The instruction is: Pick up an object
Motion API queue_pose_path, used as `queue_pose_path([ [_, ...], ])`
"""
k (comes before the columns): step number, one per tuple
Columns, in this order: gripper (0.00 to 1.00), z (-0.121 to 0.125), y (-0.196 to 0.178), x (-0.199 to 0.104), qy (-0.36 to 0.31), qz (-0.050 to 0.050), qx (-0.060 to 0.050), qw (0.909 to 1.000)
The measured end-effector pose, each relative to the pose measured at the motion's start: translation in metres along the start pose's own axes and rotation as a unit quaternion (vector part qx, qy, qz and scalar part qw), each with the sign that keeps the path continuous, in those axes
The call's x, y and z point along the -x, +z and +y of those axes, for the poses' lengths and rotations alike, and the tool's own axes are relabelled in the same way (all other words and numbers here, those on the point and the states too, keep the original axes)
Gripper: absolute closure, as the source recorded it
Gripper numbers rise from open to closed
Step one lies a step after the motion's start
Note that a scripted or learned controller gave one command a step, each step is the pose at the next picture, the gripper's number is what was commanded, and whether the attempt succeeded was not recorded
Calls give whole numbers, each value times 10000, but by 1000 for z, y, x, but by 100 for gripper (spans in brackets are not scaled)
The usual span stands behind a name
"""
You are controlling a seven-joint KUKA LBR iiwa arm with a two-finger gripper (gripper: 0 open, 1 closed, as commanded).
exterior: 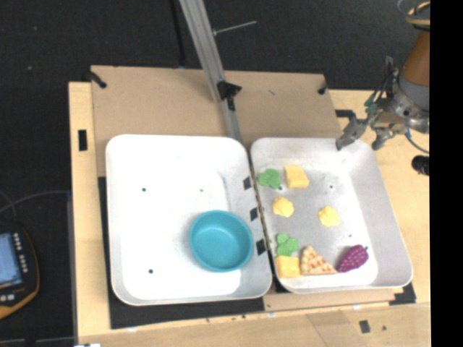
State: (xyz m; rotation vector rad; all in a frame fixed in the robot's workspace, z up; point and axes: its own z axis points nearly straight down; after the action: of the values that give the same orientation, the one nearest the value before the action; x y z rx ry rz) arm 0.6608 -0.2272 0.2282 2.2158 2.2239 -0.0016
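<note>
Hand (359, 134), fingers spread and holding nothing, hovers over the right bin's (376, 166) far right corner, toys unpicked.

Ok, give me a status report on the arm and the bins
Gripper open, above right bin's far corner, holding nothing. Small toy foods untouched in that bin; nearest is a yellow cube. Round blue bowl in left bin. Nothing in the way.

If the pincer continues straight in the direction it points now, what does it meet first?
The pincer points down and to the left, over the right bin's far right corner. It would probably meet the bin's bare white floor there first; the yellow pieces lie further on. Depth is unclear.
</note>
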Motion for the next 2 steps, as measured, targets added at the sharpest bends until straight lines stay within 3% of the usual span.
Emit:
queue_pose_path([
  [1, 0, 0, 0, 0, -4, -6, -4, 10000],
  [2, 0, 0, 60, -6, -10, 3, -24, 10000],
])
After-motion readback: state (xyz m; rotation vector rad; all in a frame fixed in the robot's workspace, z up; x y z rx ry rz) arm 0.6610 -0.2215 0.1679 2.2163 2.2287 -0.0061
